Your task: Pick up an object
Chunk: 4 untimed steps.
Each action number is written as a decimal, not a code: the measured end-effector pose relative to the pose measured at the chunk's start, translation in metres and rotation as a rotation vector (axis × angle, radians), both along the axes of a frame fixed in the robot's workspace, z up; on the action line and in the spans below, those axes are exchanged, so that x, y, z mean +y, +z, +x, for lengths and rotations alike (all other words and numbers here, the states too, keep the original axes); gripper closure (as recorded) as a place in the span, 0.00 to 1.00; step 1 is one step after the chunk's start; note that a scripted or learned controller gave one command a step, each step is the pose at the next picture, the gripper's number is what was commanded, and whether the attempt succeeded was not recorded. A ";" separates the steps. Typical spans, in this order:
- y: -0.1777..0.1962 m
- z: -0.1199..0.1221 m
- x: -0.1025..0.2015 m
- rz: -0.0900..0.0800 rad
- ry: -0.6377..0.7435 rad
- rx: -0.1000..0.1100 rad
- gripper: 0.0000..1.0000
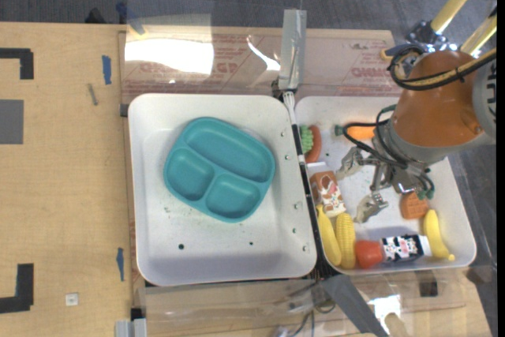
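The small objects lie in the right bin (461, 205), in the lower right of the frame: a corn cob (346, 231), a tomato (368, 253), a banana (436, 234), a milk carton (402, 247). My tool (369, 184) hangs above them, fingers spread, holding nothing. The left bin (150, 249) carries a teal plate (218, 168).

A teal divided plate (220, 168) sits in the white left bin (150, 233), far left of the metal-grey gripper (369, 184). Just below the gripper lie yellow corn (345, 231), a red tomato (368, 253) and a black-and-white cow-patterned carton (402, 247); an orange carrot (361, 132) lies above.
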State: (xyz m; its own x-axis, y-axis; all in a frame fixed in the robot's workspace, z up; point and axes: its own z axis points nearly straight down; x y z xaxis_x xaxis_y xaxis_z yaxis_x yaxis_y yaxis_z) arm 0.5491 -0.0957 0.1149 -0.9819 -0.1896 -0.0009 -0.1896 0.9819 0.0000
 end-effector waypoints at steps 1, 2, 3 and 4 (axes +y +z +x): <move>0.018 0.056 -0.008 0.001 -0.169 -0.009 0.00; -0.025 0.084 -0.012 0.001 -0.209 -0.012 0.00; -0.024 0.110 -0.017 0.003 -0.168 0.024 0.00; -0.010 0.118 -0.017 0.002 -0.169 -0.016 1.00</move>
State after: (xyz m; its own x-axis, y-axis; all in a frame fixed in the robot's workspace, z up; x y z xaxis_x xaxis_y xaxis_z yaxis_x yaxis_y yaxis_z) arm 0.6673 -0.1125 0.1053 -0.9996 -0.0212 -0.0168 -0.0212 0.9998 0.0006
